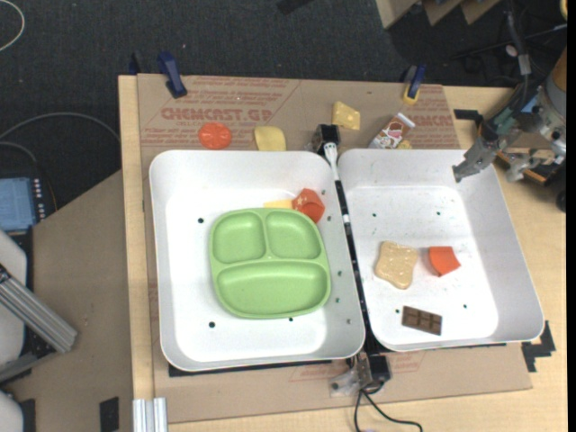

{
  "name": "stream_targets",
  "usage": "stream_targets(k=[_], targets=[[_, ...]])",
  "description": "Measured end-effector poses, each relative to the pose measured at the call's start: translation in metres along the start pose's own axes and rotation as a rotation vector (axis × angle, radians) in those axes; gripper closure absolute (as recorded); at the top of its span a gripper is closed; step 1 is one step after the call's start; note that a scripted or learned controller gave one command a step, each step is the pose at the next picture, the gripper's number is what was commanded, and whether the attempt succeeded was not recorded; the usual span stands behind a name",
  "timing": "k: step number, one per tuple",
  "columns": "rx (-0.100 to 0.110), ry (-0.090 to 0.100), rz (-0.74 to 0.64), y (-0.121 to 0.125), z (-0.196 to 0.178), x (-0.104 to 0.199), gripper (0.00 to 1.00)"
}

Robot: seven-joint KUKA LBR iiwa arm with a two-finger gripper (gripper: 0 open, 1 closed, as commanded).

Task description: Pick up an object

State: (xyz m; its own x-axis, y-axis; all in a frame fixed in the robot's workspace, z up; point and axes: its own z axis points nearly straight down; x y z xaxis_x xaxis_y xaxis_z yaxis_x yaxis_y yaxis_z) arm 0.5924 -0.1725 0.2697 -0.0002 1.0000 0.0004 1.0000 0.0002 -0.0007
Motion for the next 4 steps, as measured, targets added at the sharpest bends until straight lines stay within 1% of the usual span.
stream_targets(k=[1, 2, 3, 4], targets=[[0.012, 0.002, 0.005, -0.022, 0.127, -0.037, 0.0], [0.007, 0.004, 0.001, -0.06, 0.189, -0.003, 0.0], [-0.004, -0.002, 0.002, -0.056, 0.175, -0.005, 1.0], [-0.015, -0.001, -0.009, 0.0, 0.072, 0.064, 1.0]])
